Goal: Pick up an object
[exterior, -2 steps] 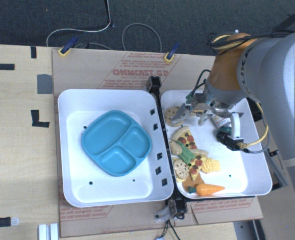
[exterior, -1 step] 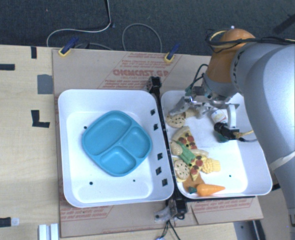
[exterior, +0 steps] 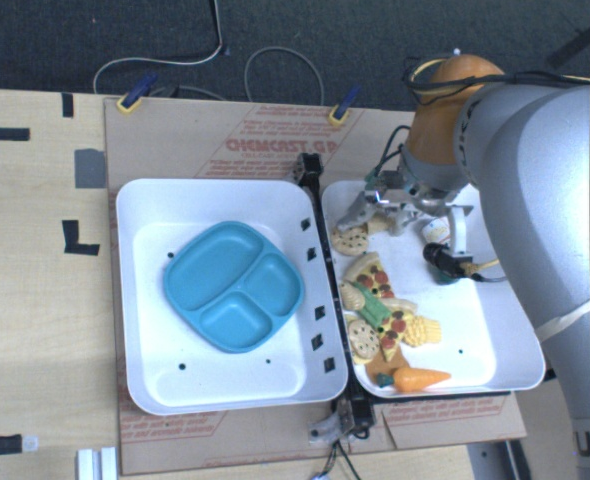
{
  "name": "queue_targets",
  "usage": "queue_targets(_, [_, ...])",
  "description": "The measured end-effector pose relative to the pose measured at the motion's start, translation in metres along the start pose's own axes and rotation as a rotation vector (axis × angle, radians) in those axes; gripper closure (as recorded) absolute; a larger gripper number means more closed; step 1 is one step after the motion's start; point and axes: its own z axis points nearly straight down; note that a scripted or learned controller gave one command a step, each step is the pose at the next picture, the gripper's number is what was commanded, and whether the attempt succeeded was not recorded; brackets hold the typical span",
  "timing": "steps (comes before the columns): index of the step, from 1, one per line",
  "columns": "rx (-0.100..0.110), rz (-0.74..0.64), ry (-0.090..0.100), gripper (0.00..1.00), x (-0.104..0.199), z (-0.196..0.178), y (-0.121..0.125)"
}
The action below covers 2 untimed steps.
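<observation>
The right bin (exterior: pixel 475 343) holds a pile of toy foods along its left side. A round cookie (exterior: pixel 350 239) lies at the far end, then a pizza slice (exterior: pixel 371 275), a green piece (exterior: pixel 376 314), a corn cob (exterior: pixel 421 330), a round cracker (exterior: pixel 363 341) and an orange carrot (exterior: pixel 421 377) at the near end. My gripper (exterior: pixel 373 209) hangs low over the far left corner of this bin, just beyond the cookie. A small tan piece (exterior: pixel 380 225) lies right under it; whether it is touched I cannot tell.
In the left bin (exterior: pixel 140 268) a blue divided plate (exterior: pixel 235 284) lies flat. A black divider (exterior: pixel 320 268) runs between the bins. The big grey arm (exterior: pixel 535 188) covers the right bin's far right side. Cables and two clamps lie beyond the bins.
</observation>
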Motion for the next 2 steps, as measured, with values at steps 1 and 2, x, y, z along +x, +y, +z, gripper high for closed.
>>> queue_targets(1, [0.000, 0.001, 0.001, 0.00, -0.0006, 0.0002, -0.0001])
queue_targets(2, [-0.002, -0.003, 0.008, 0.00, -0.0055, 0.0012, 0.0006])
